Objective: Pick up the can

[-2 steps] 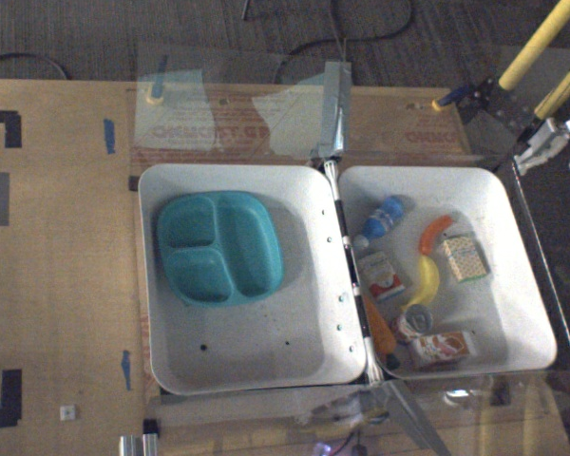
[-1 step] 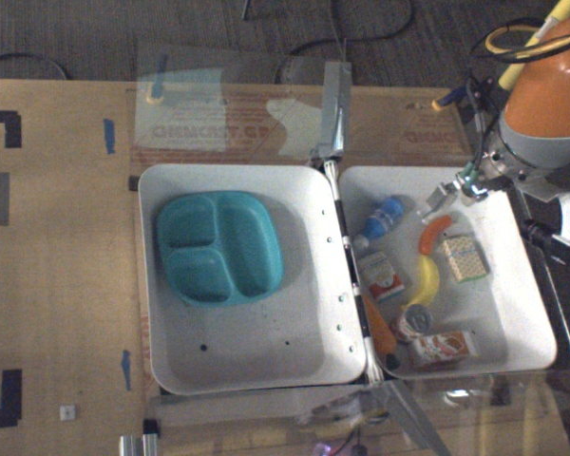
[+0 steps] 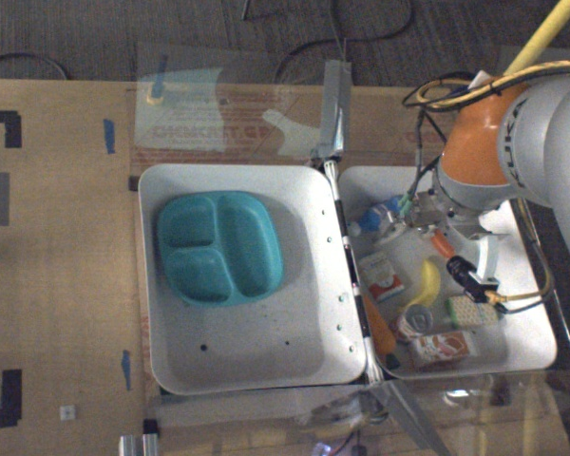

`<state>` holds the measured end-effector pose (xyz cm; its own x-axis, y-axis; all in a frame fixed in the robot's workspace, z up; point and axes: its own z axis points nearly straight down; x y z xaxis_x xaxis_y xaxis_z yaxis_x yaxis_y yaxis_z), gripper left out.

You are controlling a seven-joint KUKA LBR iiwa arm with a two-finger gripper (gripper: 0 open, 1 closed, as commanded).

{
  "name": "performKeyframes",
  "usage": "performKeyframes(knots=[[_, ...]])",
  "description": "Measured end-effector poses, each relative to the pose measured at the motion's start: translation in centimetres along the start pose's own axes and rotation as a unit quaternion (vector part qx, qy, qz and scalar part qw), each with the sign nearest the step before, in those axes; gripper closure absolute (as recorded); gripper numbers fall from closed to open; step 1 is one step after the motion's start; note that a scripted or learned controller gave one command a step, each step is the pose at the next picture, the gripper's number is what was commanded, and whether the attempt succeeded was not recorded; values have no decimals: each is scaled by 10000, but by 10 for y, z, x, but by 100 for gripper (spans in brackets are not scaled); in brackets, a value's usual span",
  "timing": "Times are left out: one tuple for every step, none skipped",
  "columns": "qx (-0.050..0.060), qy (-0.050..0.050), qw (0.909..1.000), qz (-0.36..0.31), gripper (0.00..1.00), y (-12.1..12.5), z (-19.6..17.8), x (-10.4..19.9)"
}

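At frame right, arm (image 3: 513, 141) hangs over right bin (image 3: 537, 345); left bin (image 3: 171, 350) holds teal tray (image 3: 218, 247). Gripper (image 3: 427, 218) low in clutter near blue item (image 3: 378, 218); grip state cannot tell. Can (image 3: 416, 322) lies lower centre of right bin, just below banana (image 3: 426, 283), beside carton (image 3: 444, 348). Best approach, by my judgement: centre above can, descend straight, avoid banana

camera: one, fixed overhead | slanted down | covers both bins (image 3: 161, 350)

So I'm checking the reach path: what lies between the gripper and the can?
In the camera view, the banana lies between the gripper and the can, all inside the right bin.
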<state>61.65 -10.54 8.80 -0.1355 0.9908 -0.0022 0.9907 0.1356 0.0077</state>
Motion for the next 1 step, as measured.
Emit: performKeyframes(knots=[[116, 108, 9999, 5, 0, 32, 0, -97]])
